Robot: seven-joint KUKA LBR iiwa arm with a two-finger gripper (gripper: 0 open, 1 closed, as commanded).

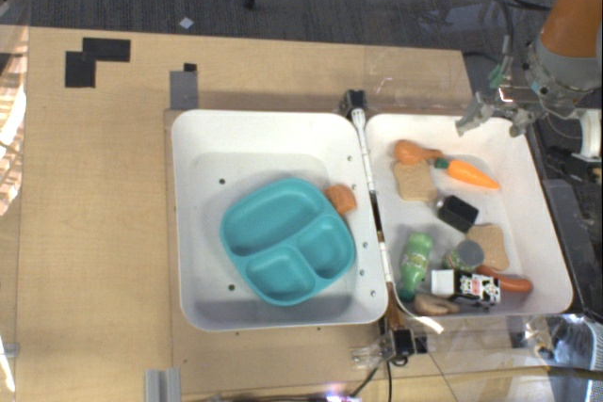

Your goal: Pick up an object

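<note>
My gripper (494, 120) hangs over the back right corner of the right bin (556, 240), open, with nothing between its two fingers (469, 120). Below it in that bin lie an orange carrot (468, 172), a small orange piece (412, 151) and a tan bread slice (413, 183). Further forward are a black block (457, 213), a green bottle (415, 261), a grey round lid (468, 254), a second bread slice (492, 243), a red sausage (512, 282), a white and black carton (465, 285) and a tan piece (434, 304).
The left bin (203, 155) holds a teal divided plate (287, 242) and a small orange item (341, 198) by its right wall. A black and white bar (369, 174) runs along the divide between the bins. Cables lie at the front edge (396, 348).
</note>
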